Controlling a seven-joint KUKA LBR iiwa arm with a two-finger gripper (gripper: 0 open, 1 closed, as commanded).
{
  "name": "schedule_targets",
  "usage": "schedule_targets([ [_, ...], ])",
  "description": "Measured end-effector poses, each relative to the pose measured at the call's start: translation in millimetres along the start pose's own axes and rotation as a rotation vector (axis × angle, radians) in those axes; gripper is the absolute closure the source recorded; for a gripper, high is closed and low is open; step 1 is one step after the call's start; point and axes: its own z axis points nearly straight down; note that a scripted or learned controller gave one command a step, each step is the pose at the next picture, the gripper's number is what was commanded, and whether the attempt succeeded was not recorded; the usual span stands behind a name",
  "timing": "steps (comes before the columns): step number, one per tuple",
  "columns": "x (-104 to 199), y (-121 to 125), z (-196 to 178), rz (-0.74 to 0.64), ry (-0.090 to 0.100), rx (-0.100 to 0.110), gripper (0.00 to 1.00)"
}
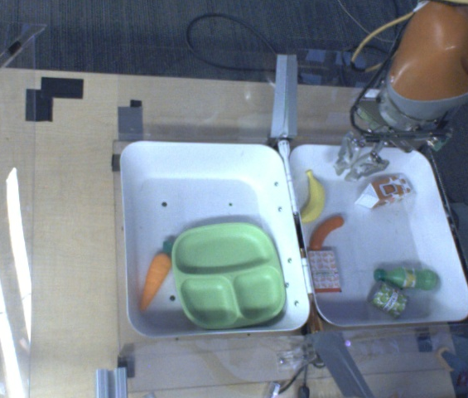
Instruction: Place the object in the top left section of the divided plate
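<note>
My metal two-finger gripper (pixel 361 161) hangs over the right white bin (pixel 441 247), fingers apart, holding nothing. The small white-and-brown carton (pixel 387 191) lies just beside it; the green divided plate (pixel 228 274) sits in the left bin.

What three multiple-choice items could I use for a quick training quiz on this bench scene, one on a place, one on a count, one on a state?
1. Where is the green divided plate?
A. left bin
B. right bin
C. on the bench outside the bins

2. How many carrots lie in the left bin?
A. none
B. one
C. three

3. What do the plate's sections hold?
A. a banana
B. a carton
C. nothing

Answers:
1 A, the plate sits at the left bin's near side.
2 B, one orange carrot lies beside the plate.
3 C, all sections show bare green; the banana is in the right bin.
</note>
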Motion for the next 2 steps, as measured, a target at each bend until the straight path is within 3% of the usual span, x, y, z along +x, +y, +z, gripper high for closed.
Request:
schedule_targets([
  [2,-5.2,-1.9,-24.6,0.007,-0.022,0.015,1.0],
])
